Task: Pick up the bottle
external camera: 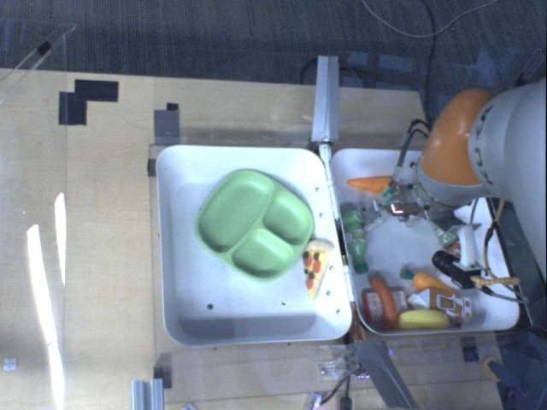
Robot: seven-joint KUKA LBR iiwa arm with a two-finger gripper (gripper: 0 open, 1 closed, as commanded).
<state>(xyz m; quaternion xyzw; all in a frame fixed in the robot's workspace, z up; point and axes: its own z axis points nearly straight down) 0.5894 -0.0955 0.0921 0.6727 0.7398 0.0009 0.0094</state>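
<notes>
You see the green bottle (353,233) lying along the left wall of the right bin (504,319), just beside the gripper (382,213), whose jaws you cannot tell apart from here. A carrot (369,184) lies behind it; a green plate (255,222) sits in the left bin (184,306).

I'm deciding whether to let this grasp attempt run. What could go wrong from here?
The green bottle lies right against the right bin's left wall, so the hand may hit the wall or pinch poorly. The carrot lies close beside the hand and could get knocked or grabbed instead.
</notes>
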